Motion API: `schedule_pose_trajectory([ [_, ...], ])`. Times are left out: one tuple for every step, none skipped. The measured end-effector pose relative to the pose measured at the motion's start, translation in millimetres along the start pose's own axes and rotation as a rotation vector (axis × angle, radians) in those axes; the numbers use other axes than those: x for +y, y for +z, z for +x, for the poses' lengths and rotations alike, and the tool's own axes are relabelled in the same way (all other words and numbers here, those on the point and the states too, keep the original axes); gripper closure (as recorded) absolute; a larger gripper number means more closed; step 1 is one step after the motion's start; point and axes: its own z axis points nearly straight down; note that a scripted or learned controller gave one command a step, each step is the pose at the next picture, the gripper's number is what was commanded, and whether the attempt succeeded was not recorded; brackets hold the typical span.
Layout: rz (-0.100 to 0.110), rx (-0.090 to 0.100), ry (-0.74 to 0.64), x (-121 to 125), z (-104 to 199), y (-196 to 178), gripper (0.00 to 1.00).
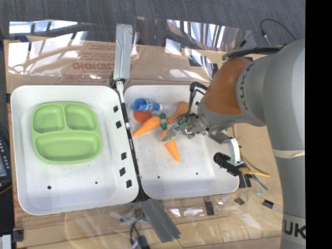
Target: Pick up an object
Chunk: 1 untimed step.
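Several toy foods lie in the right bin [207, 178]. A long carrot [147, 126] lies near the bin's left wall, with a red piece [141, 116] and a blue bottle-like toy [145, 106] just behind it. Another orange piece [180, 110] lies at the back middle. A short carrot [173, 150] points toward the front. My gripper [176, 130] is low over the middle of this bin, right behind the short carrot. A small orange bit [165, 134] sits at its tip. The wrist hides how the gripper meets it.
The left bin [31, 191] holds a green divided plate [66, 131]. A ridge with black clips [126, 144] separates the two bins. The grey arm [275, 102] covers the right bin's right side. Cardboard and tape lie behind the bins.
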Motion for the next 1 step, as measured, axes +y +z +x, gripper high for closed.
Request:
schedule_pose_trajectory([
  [0.003,0.002,0.034,8.7,18.2,10.9,0.00],
])
